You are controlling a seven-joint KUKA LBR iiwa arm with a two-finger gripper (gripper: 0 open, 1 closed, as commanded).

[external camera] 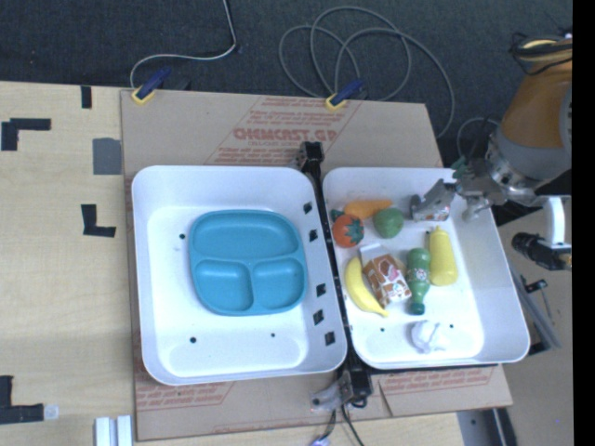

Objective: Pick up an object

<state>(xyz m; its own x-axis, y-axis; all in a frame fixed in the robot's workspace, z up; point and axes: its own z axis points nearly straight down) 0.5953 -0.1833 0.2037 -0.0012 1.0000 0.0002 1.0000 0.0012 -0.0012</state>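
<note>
In the right shallow white bin:
Two-finger gripper: spread wide, holding nothing.
Advice: descend squarely over round green fruit, then close.

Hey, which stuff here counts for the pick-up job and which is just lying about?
For the job:
- end effector
- right bin
- banana
- yellow bottle
- green bottle
- snack packet
- tomato

Lying about:
- blue plate in left bin
- cables
</note>
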